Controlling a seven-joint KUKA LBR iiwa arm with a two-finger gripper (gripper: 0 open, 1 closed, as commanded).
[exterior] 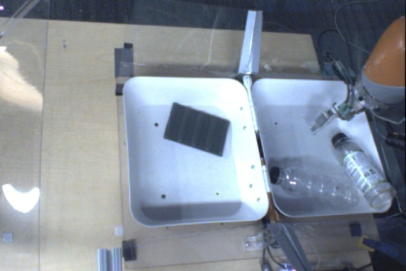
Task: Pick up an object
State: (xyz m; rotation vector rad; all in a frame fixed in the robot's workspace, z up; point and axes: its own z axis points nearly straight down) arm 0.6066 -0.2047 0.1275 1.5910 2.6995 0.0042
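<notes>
White bin (279, 98), jaws (325, 117) parted, empty

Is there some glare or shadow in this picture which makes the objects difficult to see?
In the camera view, bright glare patches lie on the clear sheet at the left; a soft shadow darkens the near wall of the left bin; the two clear bottles in the right bin blend into the white floor; the dark pad is sharp, and the pincer looks small and blurred.
</notes>
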